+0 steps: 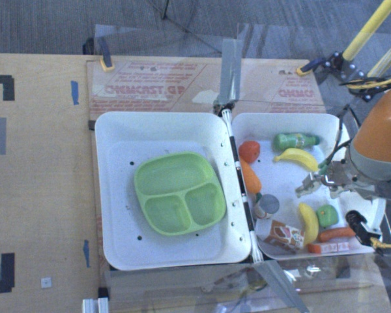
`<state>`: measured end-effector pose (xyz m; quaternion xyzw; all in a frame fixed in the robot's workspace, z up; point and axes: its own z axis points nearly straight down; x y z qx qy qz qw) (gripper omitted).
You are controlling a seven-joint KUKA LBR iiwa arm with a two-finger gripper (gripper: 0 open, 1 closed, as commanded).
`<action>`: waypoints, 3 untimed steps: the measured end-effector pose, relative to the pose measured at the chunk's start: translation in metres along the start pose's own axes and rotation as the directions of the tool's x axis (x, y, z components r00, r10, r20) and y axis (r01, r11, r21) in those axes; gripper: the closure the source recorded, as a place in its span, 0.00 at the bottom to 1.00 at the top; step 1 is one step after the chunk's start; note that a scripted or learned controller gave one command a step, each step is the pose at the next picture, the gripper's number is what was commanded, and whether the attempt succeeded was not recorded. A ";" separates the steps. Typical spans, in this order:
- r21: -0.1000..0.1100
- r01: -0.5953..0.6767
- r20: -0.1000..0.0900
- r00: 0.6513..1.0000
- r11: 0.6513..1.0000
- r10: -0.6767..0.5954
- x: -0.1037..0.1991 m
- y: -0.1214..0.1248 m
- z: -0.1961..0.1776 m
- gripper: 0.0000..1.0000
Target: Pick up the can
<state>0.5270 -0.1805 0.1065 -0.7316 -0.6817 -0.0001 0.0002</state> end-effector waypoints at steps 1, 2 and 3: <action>-0.005 -0.061 -0.004 0.998 0.998 0.061 -0.030 -0.037 0.015 0.00; -0.011 -0.064 0.000 0.998 0.998 0.064 -0.032 -0.036 0.005 1.00; -0.011 -0.063 -0.001 0.998 0.998 0.063 -0.032 -0.036 0.005 0.00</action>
